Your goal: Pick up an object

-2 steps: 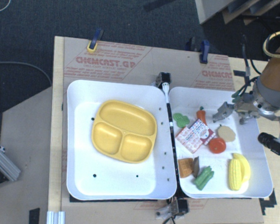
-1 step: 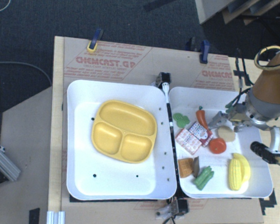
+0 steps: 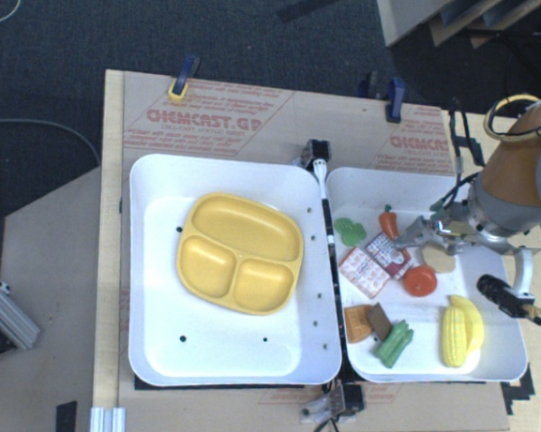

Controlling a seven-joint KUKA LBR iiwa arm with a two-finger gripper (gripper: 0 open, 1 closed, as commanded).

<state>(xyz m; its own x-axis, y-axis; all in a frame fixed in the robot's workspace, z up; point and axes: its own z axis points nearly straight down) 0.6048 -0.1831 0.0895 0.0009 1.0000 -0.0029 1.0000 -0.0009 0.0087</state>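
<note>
Nearest the camera, along the front edge of the right bin (image 3: 512, 365), lie a green pepper (image 3: 394, 343), a brown block (image 3: 365, 321) just beside it, and a yellow banana (image 3: 461, 330) further right. Behind them sit a red tomato (image 3: 420, 281), a red-and-white packet (image 3: 374, 264), a small orange-red carrot-like piece (image 3: 388, 223) and a green leafy thing (image 3: 350, 231). The left bin (image 3: 145, 246) holds a yellow divided plate (image 3: 240, 252).

My claw (image 3: 429, 232) hangs over the back of the right bin, near the packet and the tomato, with my wrist reaching in from the right. From this slant I cannot tell how the claw is set, and I see nothing in it, so I judge that nothing is picked yet.

As I read it, I am at the approach step: over the clutter, choosing and descending. The tomato and the packet lie closest beneath me. The next move calls for settling squarely over one item and coming straight down. The packet touches the tomato, so I could nudge one while going for the other.
</note>
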